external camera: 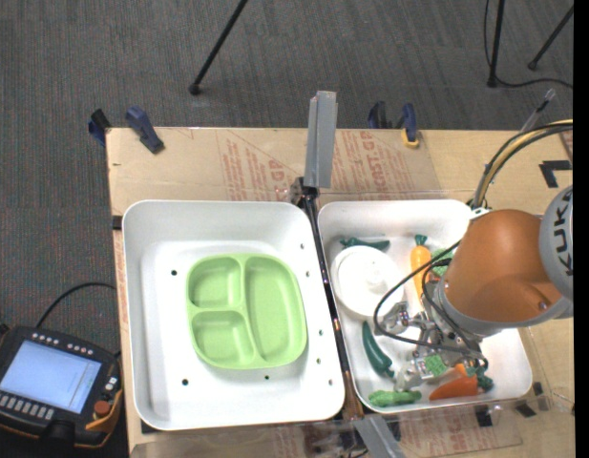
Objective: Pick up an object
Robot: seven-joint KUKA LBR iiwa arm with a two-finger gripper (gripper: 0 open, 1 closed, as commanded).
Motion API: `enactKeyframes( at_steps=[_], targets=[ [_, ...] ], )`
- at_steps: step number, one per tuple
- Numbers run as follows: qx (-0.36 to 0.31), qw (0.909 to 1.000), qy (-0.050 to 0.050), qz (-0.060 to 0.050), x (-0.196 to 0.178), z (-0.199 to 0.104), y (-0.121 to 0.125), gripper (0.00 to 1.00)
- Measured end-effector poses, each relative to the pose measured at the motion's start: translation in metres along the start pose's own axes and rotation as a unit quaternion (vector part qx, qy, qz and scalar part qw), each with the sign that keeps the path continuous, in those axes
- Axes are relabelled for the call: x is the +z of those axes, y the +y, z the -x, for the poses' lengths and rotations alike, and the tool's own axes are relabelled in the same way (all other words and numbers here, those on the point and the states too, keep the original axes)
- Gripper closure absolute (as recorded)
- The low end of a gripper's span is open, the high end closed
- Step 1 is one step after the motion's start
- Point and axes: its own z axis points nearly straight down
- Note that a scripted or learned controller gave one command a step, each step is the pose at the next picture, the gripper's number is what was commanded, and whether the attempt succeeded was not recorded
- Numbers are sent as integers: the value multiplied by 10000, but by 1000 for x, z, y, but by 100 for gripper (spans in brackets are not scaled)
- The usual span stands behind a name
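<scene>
**Observer:** Two bins (pixel 141 256), side by side. Which one are you working in?

**Arm:** The right bin (pixel 509 346). My gripper (pixel 430 343) hangs low over its near half, at about five o'clock from the white bowl (pixel 364 277). My orange wrist band (pixel 499 265) sits above it and covers much of the bin's right side.

**Observer:** What is within reach?

**Arm:** A dark green vegetable, perhaps a cucumber (pixel 375 349), lies just at nine o'clock from the gripper. A lighter green pod (pixel 393 398) rests against the near wall at seven o'clock. A carrot (pixel 456 385) with a green top lies at five o'clock, very close to me. A second, smaller carrot (pixel 421 256) sits far off at twelve o'clock, beside the bowl.

**Observer:** Have you got hold of anything?

**Arm:** I cannot tell. Cables and the wrist crowd that spot, so whether I am spread or pinched together is hidden from this angle, and nothing shows clearly between them. I judge nothing is lifted yet: every toy lies on the bin floor.

**Observer:** And the left bin?

**Arm:** It carries a green divided plate (pixel 246 310), well apart from me.

**Observer:** So what remains?

**Arm:** Nearly everything, I think. I am down among the objects, likely going for the carrot or whatever lies beneath me, but the grasp and the lift are both yet to be shown.
</scene>
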Motion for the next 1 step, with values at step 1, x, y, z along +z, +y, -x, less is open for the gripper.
enactKeyframes(
  at_steps=[1],
  targets=[
    [1323,9912,109,0,6,78,-10,0]
  ],
)
